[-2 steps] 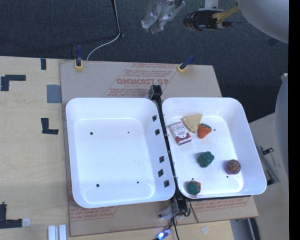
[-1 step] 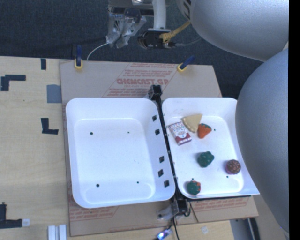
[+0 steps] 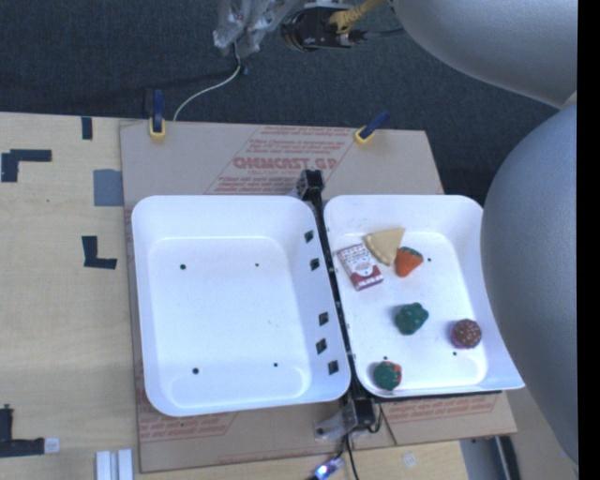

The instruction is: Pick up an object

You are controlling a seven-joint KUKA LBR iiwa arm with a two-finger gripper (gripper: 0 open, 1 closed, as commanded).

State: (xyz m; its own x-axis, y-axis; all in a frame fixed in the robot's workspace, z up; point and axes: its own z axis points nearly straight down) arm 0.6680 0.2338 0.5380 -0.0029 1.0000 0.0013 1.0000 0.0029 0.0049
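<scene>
Gripper blurred at the top edge, six objects lying in the right bin

My arm (image 3: 539, 225) fills the right side as a broad grey blur, out of focus and cut off by the frame. It overlaps the right rim of the right bin (image 3: 469, 211). My gripper (image 3: 246, 26) is a pale, smeared shape at the very top, over the dark floor and well apart from both bins. It is too blurred for me to tell how far open it is, and I see nothing in it. Beside it sits a black and yellow part (image 3: 323, 23) that I cannot make out.

A white cable (image 3: 202, 94) curves down from there toward a blue and yellow clamp (image 3: 156, 114) on the cardboard sheet (image 3: 281, 159) under the bins. A second clamp (image 3: 372, 126) grips the same far edge. Black tape marks (image 3: 94, 253) dot the wooden bench (image 3: 56, 328) on the left.

The left bin (image 3: 141, 281) touches the right one along a seam set with small black clips (image 3: 323, 319).

All the objects lie in the right bin:
- a red and white box (image 3: 359, 266) near the seam
- a tan wedge (image 3: 384, 246) touching it
- an orange-red piece (image 3: 408, 262) just beside the wedge
- a dark green lump (image 3: 411, 318) in the middle
- a brown-red ball (image 3: 466, 333) near the right rim
- a green and red piece (image 3: 387, 375) at the near edge
</scene>
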